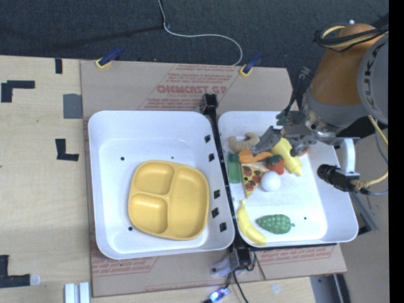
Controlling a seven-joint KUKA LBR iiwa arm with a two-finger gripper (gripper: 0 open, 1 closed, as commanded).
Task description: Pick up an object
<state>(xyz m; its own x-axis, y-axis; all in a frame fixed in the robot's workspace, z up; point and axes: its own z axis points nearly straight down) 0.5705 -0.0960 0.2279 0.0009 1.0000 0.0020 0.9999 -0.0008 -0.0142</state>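
My gripper point(281, 146) hangs low over the far part of the right bin point(315, 197), its two grey fingers spread open. Under and between them lies a cluster of toy food: a yellow piece point(290, 158), an orange carrot-like piece point(260, 157) and a small red piece point(276, 165). Nothing is lifted. Just in front of the cluster sit a white ball point(271, 182) and a pizza slice point(251, 177). A green block point(234, 168) lies by the bin's left wall. A yellow banana point(249, 223) and a knobbly green piece point(274, 223) rest near the front edge.
The left bin point(107, 137) holds a yellow divided plate point(169, 199). Black clips point(218, 194) line the wall where the two bins meet. The arm's orange band point(341, 62) and a black cable fitting point(334, 175) overhang the right bin's right side.
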